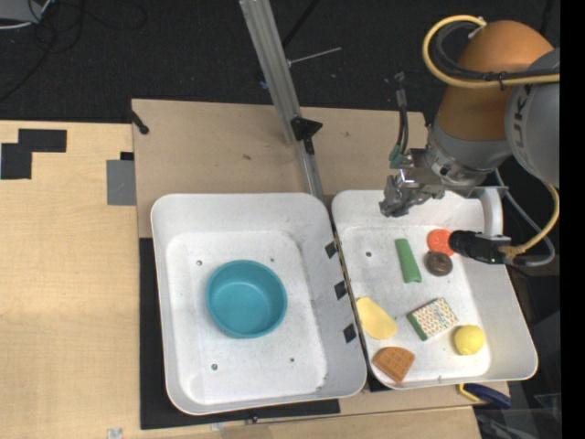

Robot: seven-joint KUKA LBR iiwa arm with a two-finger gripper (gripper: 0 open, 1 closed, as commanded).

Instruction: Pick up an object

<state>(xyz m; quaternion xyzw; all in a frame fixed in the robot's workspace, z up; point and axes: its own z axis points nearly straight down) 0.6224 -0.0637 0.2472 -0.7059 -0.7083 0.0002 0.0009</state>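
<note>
The right bin (512, 300) holds several small things: a green stick (407, 260), an orange-red piece (439, 240), a brown round piece (441, 263), a pale yellow wedge (374, 317), a checkered block (432, 317), a yellow ball (469, 339) and a tan waffle-like piece (394, 363). My gripper (399, 201) hangs over the far edge of that bin, above and slightly left of the green stick. Nothing shows between its tips.
A teal bowl (245, 298) sits in the left bin (183, 245). A slanted metal rail (279, 71) rises behind the bins. Black clips (340, 289) line the seam between the bins. The grey arm with its orange band (498, 53) fills the upper right.
</note>
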